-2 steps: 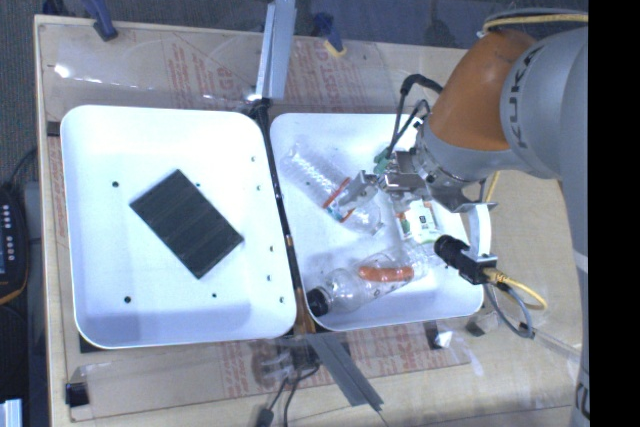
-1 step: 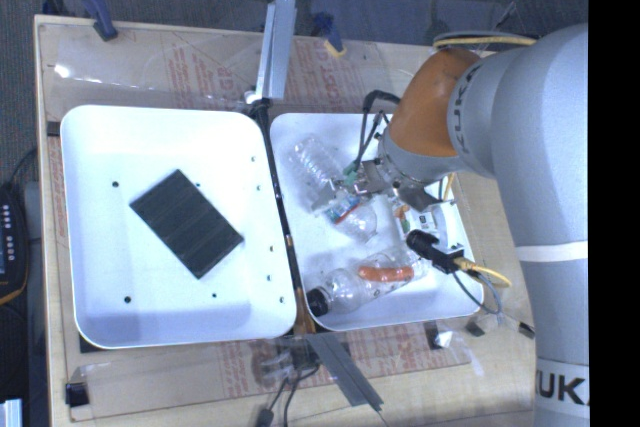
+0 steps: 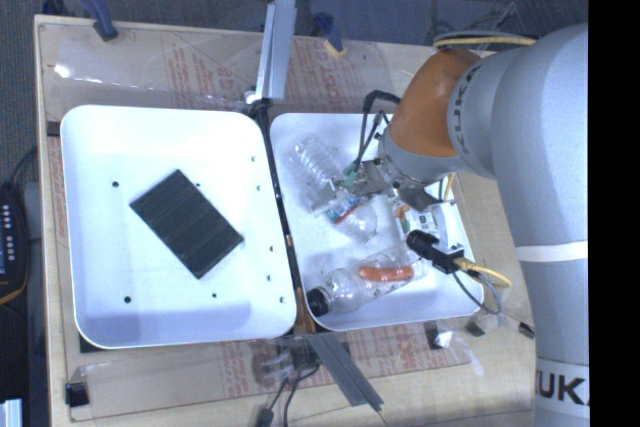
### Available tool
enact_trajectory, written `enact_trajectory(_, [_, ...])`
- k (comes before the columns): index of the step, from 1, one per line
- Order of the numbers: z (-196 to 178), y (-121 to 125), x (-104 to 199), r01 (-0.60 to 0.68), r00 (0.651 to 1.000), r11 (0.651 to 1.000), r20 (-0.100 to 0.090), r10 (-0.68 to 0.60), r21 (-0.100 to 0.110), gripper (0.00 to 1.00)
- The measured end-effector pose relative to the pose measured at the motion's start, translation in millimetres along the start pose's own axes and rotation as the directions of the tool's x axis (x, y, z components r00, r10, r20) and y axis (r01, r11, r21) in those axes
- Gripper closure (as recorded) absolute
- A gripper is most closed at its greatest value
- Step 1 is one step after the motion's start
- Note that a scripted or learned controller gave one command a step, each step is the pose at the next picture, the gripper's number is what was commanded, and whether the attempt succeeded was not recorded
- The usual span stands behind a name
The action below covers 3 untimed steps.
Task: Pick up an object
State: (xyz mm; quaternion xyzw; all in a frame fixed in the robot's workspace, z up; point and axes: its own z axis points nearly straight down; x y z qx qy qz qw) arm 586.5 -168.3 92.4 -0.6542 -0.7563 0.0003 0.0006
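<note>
Arm (image 3: 520, 125) is closest to cam: grey w/ orange band (image 3: 425, 110), comes in from the right and hangs over the right bin (image 3: 290, 130). Gripper (image 3: 362, 183) sits low over the middle of that bin, in among the clutter. Grip state: can't tell, the wrist covers it from this angle. Can't tell if it has hold of anything either.

Right bin, pick candidates:
- clear bottle (image 3: 315, 160) on its side in the far-left part, just left of gripper
- small red/blue bit (image 3: 345, 211) just below gripper, next to crumpled clear plastic (image 3: 362, 223); too small to ID
- second clear bottle (image 3: 350, 290) on its side along the near wall, black cap (image 3: 318, 301) toward the near-left corner
- orange piece (image 3: 386, 270) on or against that second bottle, can't tell which

Left bin (image 3: 90, 130): one dark flat slab (image 3: 187, 222), lying flat, turned diagonal, approx mid-bin, apart from all walls and well apart from gripper.

Bins sit side by side, edges touching. Metal bar (image 3: 276, 40) runs away from the seam at the far side. Blue clamp (image 3: 100, 17) at the far-left of the bench (image 3: 150, 65), another blue clamp (image 3: 325, 30) just right of the bar.
</note>
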Motion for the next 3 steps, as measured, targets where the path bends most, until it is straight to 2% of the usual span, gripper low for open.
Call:
enact_trajectory(1, [0.1, -0.1, 0.0, 0.0, 1.0, 1.0, 0.0, 0.0, 0.0, 0.0])
enact_trajectory(2, [-10.9, 0.5, 0.2, 0.005, 1.0, 1.0, 0.0, -0.005, 0.001, 1.0])
enact_trajectory(3, [-100.3, 64.8, 67.6, 0.003, 1.0, 1.0, 0.006, -0.003, 0.016, 1.0])
